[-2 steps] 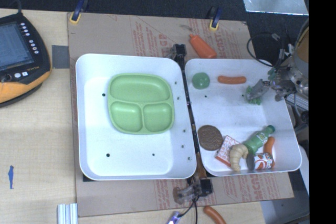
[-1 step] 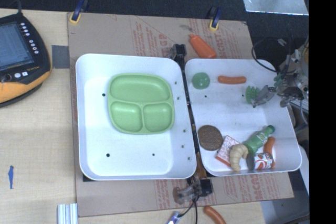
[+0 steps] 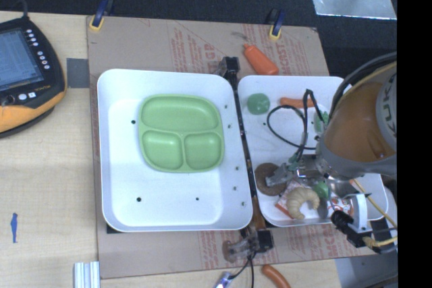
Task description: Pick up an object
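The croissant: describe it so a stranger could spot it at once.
Find the right bin, the one the arm reaches into. At its near edge, just below the hand, lies the croissant: a pale tan curved crescent, unlike the flat brown disc beside it.

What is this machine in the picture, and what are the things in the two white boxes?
It is a robot arm, grey with an orange band, reaching in from the right. One fixed camera looks down at a slant on a bench with two shallow white bins. The left white bin holds a light green plastic plate with three compartments. The right white bin holds a small green ball, a thin orange carrot-like stick, a brown round disc and a beige croissant-shaped toy. The two-finger gripper sits low over these items; I cannot tell whether it holds anything.
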Controlling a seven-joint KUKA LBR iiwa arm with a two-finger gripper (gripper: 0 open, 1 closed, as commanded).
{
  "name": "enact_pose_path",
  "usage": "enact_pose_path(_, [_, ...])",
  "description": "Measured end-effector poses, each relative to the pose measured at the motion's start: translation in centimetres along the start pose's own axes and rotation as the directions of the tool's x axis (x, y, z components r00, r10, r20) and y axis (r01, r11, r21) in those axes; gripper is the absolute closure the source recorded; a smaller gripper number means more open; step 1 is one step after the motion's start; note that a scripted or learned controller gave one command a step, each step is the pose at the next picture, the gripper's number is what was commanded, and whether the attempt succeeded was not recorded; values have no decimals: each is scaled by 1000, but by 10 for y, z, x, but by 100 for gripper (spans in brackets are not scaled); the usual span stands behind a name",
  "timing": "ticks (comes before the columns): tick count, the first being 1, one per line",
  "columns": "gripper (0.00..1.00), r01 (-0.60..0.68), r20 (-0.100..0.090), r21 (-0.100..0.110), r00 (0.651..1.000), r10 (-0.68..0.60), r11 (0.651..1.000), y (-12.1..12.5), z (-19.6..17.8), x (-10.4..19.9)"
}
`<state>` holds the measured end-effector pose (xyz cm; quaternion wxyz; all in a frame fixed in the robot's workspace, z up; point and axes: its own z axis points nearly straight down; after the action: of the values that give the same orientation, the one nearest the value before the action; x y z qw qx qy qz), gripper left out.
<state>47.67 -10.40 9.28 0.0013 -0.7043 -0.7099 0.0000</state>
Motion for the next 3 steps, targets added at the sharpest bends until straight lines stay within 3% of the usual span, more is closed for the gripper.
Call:
enact_pose_path(1, [100, 5, 1, -2, 1000, -5, 1000, 1, -11, -1])
enact_pose_path(2, [100, -5, 3, 0, 1000, 5, 1000, 22, -70, -69])
enact_pose_path(3, [100, -3, 1, -1, 1000, 3, 1000, 35, -144, -7])
